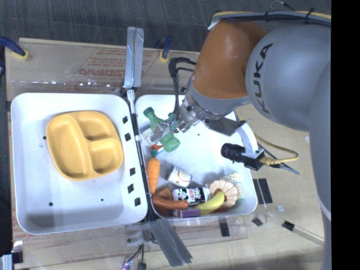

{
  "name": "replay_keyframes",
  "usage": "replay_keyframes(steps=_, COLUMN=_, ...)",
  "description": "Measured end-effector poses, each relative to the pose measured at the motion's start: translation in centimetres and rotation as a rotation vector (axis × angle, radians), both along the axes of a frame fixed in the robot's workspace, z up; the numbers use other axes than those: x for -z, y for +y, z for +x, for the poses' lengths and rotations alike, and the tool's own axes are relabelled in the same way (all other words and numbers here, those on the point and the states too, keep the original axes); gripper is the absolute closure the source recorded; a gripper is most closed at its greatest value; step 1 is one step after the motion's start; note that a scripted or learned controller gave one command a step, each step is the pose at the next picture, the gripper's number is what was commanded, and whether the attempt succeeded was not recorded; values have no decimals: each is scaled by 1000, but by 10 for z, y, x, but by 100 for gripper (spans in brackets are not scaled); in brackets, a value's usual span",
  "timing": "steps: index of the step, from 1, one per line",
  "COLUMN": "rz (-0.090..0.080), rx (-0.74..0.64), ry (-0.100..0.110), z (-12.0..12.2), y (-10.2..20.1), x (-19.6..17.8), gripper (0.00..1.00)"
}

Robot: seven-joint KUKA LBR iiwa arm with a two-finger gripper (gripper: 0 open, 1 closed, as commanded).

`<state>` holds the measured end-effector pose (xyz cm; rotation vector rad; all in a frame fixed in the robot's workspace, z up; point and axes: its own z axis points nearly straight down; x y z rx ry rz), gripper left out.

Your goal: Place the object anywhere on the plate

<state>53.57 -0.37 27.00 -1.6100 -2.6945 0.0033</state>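
A yellow divided plate (pixel 84 144) lies in the left white bin (pixel 34 207). In the right bin (pixel 211 151), a green bottle (pixel 170 142) lies slanted near the dividing wall, cap toward the back left. My gripper (pixel 161 129) hangs directly over the bottle's middle and hides that part. The grey arm with its orange band (pixel 225 61) reaches in from the right and covers the back of the right bin.
Along the right bin's front lie a carrot (pixel 153 174), a small white cup (pixel 180 176), a banana (pixel 214 202), a sausage (pixel 169 203), a small carton (pixel 188 194) and a shell-like toy (pixel 228 185). A black cylinder (pixel 239 153) juts out beside the arm.
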Motion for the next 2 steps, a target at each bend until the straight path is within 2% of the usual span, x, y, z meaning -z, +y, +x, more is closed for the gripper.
replay_keyframes(steps=1, rz=-1, rx=54, ry=3, z=10, y=69, x=20, gripper=100)
replay_keyframes(steps=2, rz=-1, rx=54, ry=2, z=10, y=69, x=19, gripper=0)
